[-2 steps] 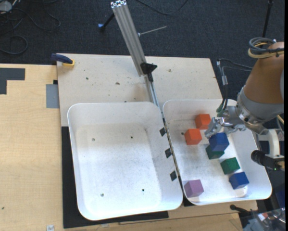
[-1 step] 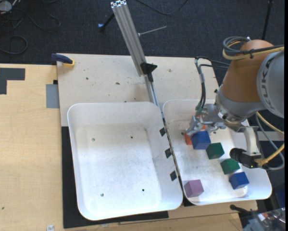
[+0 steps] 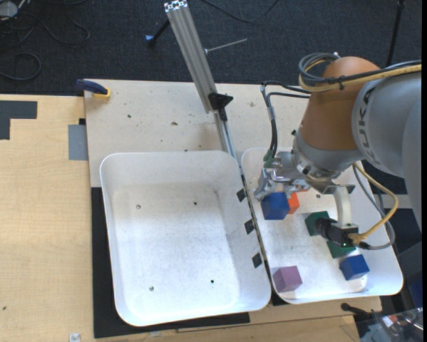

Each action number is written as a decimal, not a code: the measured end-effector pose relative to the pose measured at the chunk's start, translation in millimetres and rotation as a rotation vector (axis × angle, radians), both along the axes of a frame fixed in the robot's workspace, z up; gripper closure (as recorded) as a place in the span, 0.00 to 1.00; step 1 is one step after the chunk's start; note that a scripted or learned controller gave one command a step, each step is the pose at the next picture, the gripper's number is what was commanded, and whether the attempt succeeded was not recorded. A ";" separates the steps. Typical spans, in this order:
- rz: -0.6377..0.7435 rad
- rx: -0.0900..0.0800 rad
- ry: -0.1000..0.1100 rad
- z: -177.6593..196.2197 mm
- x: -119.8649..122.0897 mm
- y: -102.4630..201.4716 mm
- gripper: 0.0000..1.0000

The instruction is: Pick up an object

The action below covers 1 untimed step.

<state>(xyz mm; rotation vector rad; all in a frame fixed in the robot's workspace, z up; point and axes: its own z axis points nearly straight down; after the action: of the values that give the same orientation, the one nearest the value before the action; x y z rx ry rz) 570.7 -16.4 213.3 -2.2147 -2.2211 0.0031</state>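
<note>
Over the right bin (image 3: 384, 280), your gripper (image 3: 276, 191) sits on a blue cube (image 3: 274, 206); I cannot tell its jaw state. An orange block (image 3: 293, 201) touching it may snag.

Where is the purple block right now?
The purple block lies in the right-hand bin, near its front-left corner beside the divider between bins, well below the gripper and left of a blue cube.

The scene was lit evenly and brightly from above, and only soft, short shadows were cast. The two shallow white plastic bins (image 3: 174, 306) were rendered nearly washed out, with mild glare. The dark carpeted floor (image 3: 70, 34) was left dim. Slight softness and coarse grain were seen throughout.
</note>
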 end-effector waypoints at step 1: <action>0.002 0.000 -0.002 15.8 9.2 48.2 1.00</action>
<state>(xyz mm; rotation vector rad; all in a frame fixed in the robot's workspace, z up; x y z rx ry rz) 579.9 31.8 229.1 -2.2140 -2.2242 0.0005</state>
